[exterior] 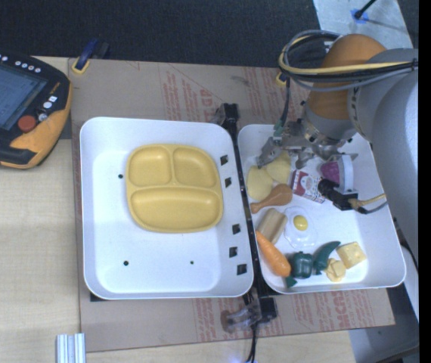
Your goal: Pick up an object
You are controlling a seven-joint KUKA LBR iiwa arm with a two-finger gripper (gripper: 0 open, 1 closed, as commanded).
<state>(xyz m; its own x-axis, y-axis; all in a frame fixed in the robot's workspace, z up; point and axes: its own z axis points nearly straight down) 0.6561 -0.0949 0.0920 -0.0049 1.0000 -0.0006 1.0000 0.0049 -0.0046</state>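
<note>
Carrot (274,254) at right bin (386,274) front edge; gripper (291,148) above yellow food (268,176), claw state unclear

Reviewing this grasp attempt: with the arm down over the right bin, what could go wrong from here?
1. The toy foods in the right bin lie crowded together, so the gripper may nudge the pale yellow piece or the drumstick rather than grasp one cleanly.
2. The gripper sits near the bin's far wall, and a descent there could strike the rim.
</note>
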